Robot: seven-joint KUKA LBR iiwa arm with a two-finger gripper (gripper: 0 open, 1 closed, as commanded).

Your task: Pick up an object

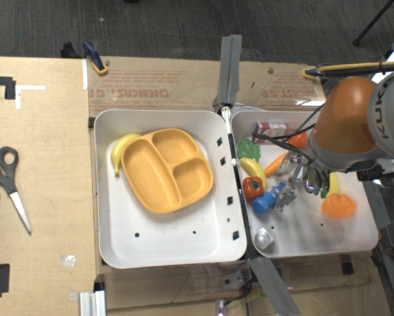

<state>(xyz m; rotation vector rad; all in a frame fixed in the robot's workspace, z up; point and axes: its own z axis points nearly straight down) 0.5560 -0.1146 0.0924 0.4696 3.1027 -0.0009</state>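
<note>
Step in hand: the arm point(344, 120) has its pincer point(300, 178) low in the right bin point(354, 239), among the small toys; judged from this, it is reaching for one of them, with nothing yet lifted.
Pincer state: I cannot tell whether it is open or closed; the metal parts blur into the clutter, and no object can be seen gripped in it.
Task's things: a blue toy point(264, 203) lies just left of the pincer, touching a red tomato point(252, 187); above them a small banana point(252, 168) and a green piece point(248, 149); a carrot point(275, 164) runs slantwise close by the pincer; an orange lump point(339, 205) sits to its right; a silver cap point(263, 238) rests near the front wall.
Doing it well: the left cluster is packed tight, so a descent there would likely nudge neighbours; the blue toy is nearest, the orange lump stands freer and looks the easier target. Come straight down, close, lift straight up.
Edges: the divider between the bins lies just left of the cluster; a sideways push could jam toys against it.
Open room: the front middle of the right bin is bare. The left bin point(157, 242) holds a yellow divided plate point(167, 170) with a big banana point(121, 149) at its rim.
Tabletop: scissors point(11, 183) lie well apart at far left.
</note>
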